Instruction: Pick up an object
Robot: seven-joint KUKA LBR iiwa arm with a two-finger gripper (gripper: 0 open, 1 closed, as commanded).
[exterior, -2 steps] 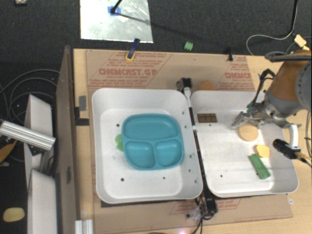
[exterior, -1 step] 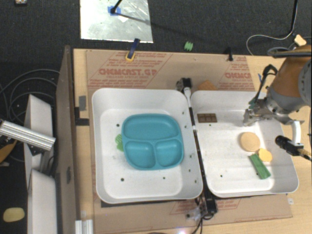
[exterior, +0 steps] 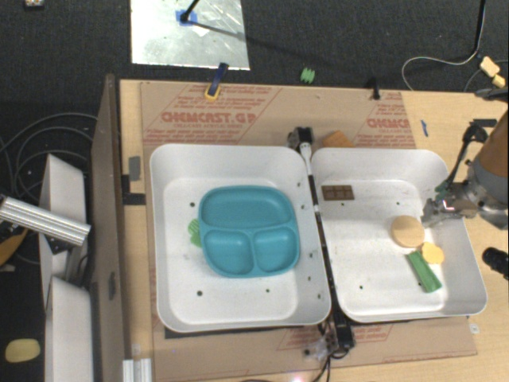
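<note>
down at the near edge of the bench, the brown cardboard sheet [exterior: 262, 106] pokes out from under both white bins, with a small tangle of wires at the seam between them. moving up into the right bin [exterior: 374, 293], i see a green stick-shaped piece [exterior: 424, 272] lying at a slant close to the bin's near right corner. just beyond it sits a small yellow piece [exterior: 433, 253], touching or nearly touching the green one's upper end. just past that lies a tan round disc [exterior: 407, 231], flat on the bin floor and right beside the yellow piece. my gripper [exterior: 440, 207] hangs over the right rim of this bin, just up and to the right of the tan disc, and nothing shows between my fingers; whether they are spread or closed i cannot tell from this blurred angle. my grey arm [exterior: 487, 177] reaches in from the right behind it. farther back on the right bin's floor, near the dividing wall, rests a small brown chocolate-bar piece [exterior: 338, 192], well apart from the other three. across the seam, the left bin [exterior: 183, 293] carries a teal divided plate [exterior: 248, 230] in its middle, and a bit of green [exterior: 193, 231] peeks out at the plate's left edge. beyond the bins, an orange piece [exterior: 337, 139] lies on the cardboard just behind the right bin's far rim, and a metal sheet [exterior: 188, 21] lies on the dark floor past the bench.
</note>
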